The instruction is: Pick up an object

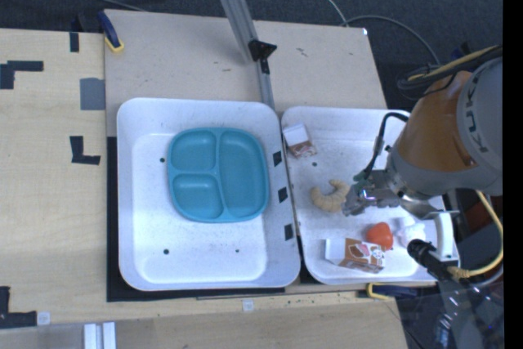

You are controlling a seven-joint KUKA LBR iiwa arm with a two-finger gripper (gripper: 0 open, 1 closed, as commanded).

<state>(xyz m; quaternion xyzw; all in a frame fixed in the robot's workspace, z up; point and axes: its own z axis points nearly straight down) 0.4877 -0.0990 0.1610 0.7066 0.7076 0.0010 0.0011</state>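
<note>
desk (188, 61): tan, carries both bins
right bin (343, 127): holds the small stuff
croissant (328, 196): just left of the tool, long axis tilted across the bin
tool (357, 203): low beside the croissant, can't tell its spread honestly

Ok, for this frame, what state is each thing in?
blue divided plate: upright in the left bin, compartments bare.
croissant-like piece: lying in the right bin, beside the end effector.
small box: at the right bin's far left corner.
orange object: lying near the brown packet.
</note>
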